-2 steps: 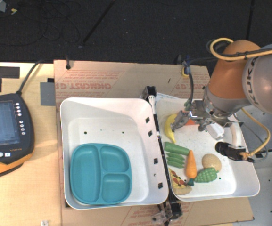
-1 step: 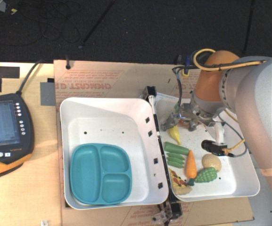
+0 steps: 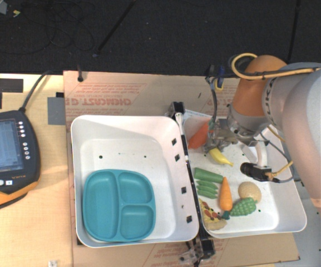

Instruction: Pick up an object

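My gripper (image 3: 218,142) hangs low over the back of the right bin (image 3: 285,218), under the orange-banded wrist. A yellow banana (image 3: 221,157) lies just below and in front of it. To the gripper's left, a red pepper (image 3: 199,136) leans near the bin's back left corner. Further forward lie green beans (image 3: 207,182), an orange carrot (image 3: 225,194), a tan potato (image 3: 249,191), a bumpy green vegetable (image 3: 242,207) and a pizza slice (image 3: 212,216). Nothing shows as held.
The left bin (image 3: 93,132) holds a teal divided plate (image 3: 119,205) at its front. A black divider rail (image 3: 185,166) runs between the bins. A teach pendant (image 3: 4,154) lies on the bench at far left. The arm covers the right bin's back right.
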`<state>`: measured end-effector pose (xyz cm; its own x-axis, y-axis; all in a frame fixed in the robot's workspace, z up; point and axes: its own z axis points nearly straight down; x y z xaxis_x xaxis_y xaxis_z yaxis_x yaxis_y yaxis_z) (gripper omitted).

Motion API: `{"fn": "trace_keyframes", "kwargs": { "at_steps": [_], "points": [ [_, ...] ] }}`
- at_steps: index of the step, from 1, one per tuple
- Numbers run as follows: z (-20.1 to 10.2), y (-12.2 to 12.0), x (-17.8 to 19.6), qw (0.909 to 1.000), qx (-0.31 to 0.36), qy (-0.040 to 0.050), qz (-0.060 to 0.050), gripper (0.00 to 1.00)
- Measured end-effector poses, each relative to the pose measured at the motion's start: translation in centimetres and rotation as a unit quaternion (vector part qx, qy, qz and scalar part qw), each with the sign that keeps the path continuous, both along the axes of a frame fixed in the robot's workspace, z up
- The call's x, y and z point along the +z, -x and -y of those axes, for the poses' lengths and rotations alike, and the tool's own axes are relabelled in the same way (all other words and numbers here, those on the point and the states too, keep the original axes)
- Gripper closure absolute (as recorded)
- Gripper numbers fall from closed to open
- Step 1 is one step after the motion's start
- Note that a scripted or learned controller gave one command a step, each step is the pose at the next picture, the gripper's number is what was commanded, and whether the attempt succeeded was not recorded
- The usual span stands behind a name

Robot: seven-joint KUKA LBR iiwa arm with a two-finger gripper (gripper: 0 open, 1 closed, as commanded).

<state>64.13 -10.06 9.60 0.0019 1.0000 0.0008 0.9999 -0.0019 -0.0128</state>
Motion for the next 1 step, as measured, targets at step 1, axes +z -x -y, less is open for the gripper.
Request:
{"fn": "trace_keyframes", "kwargs": {
  "at_steps": [1],
  "points": [
    [4.92, 5.57, 3.18, 1.0000, -0.002, 0.0009, 0.004, 1.00]
  ]
}}
